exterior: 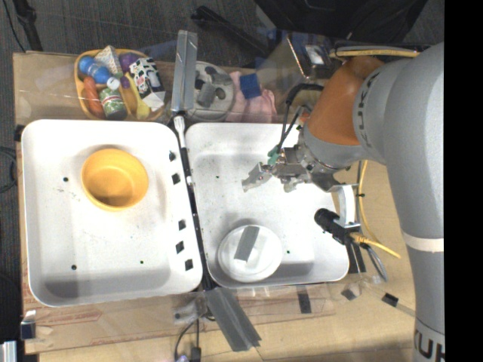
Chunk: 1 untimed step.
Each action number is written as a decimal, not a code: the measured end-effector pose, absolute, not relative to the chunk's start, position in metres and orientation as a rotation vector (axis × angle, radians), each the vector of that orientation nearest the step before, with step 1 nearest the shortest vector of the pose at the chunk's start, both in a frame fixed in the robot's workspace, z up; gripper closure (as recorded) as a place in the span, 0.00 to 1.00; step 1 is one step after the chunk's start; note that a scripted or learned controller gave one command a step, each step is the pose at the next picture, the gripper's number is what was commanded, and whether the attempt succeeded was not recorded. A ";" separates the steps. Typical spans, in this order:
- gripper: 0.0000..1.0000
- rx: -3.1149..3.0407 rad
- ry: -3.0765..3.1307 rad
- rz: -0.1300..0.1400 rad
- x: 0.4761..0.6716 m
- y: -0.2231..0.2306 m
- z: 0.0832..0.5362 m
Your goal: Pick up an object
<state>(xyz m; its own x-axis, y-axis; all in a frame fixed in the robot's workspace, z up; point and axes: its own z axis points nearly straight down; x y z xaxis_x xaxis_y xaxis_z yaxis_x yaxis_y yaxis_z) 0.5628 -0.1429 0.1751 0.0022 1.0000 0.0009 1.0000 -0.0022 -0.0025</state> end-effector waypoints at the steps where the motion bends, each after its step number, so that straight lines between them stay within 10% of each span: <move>1: 0.00 -2.164 -2.271 0.005 0.515 -0.092 0.090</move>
